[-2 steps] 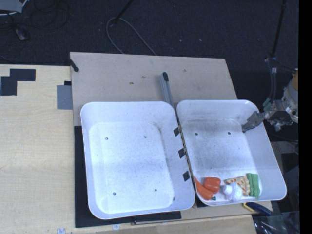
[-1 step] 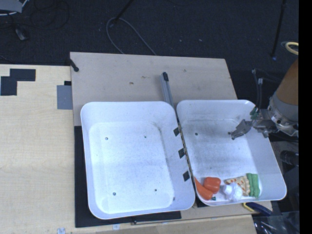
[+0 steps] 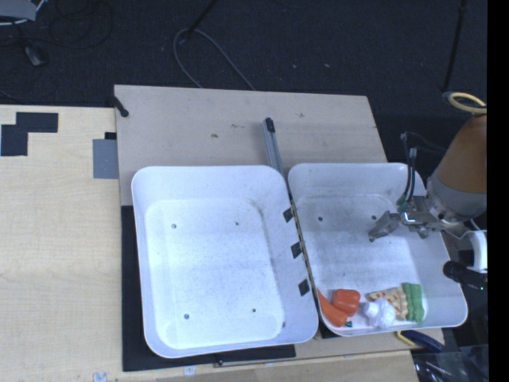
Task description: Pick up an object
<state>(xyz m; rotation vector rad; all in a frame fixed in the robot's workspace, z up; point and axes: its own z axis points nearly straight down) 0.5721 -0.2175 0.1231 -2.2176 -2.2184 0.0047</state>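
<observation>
— Where do the things to pick lie, measured from the gripper (image 3: 380, 228)?

— They sit in a cluster at the near edge of the right bin (image 3: 350, 180): an orange piece (image 3: 342, 302) at the left of the cluster, a small white lump (image 3: 374, 312) beside it, a tan piece (image 3: 390, 299) next, and a green piece (image 3: 413, 302) at the right end. The gripper hangs farther back over the bin's middle, well apart from all of them.

— And the jaws?

— I cannot tell how they stand; the tip reads as one dark grey wedge pointing left.

— How is the arm (image 3: 461, 161) posed?

— It reaches in from the right, its orange band above the bin's right rim, the wrist dropping down and left toward the bin floor. The left bin (image 3: 208, 180) lies beside it, their walls touching.
</observation>
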